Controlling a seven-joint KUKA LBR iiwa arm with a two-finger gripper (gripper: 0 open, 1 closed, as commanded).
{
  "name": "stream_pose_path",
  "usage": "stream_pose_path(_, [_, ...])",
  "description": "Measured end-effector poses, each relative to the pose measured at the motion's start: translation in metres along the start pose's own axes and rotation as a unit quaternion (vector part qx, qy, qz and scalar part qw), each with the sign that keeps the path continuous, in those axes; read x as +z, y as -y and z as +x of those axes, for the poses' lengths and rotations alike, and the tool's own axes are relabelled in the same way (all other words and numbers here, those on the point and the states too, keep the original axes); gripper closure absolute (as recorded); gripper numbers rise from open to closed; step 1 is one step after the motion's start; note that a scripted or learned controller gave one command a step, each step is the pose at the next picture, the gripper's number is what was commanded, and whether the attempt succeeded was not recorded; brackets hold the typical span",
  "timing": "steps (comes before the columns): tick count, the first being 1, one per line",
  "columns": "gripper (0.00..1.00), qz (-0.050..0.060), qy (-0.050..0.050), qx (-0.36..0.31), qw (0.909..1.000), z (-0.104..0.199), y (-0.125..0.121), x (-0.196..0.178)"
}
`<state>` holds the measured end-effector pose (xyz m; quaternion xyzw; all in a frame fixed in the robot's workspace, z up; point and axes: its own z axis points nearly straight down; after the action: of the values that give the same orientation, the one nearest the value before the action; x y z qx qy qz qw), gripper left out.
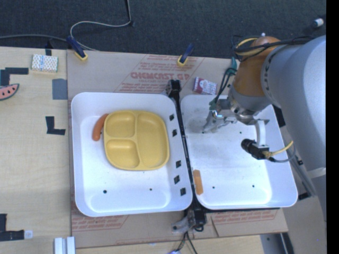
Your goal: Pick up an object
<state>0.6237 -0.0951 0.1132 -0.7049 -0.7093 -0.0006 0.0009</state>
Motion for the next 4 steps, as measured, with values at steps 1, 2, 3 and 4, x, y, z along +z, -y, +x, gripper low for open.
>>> stream_pose_path(1, [1.00, 0.001, -0.001, 0.000, 1.0000, 0.001, 0.000, -0.009])
stream_pose_path(2, [0.00, 0.001, 0.000, 0.000, 1.0000, 0.001, 0.000, -0.009])
stream_pose_path(3, [0.00, 0.000, 0.002, 0.003, 1.0000, 0.000, 0.009, 0.028])
stream_pose_path(4, [1.00, -0.001, 0.002, 0.002, 1.0000, 0.000, 0.009, 0.018])
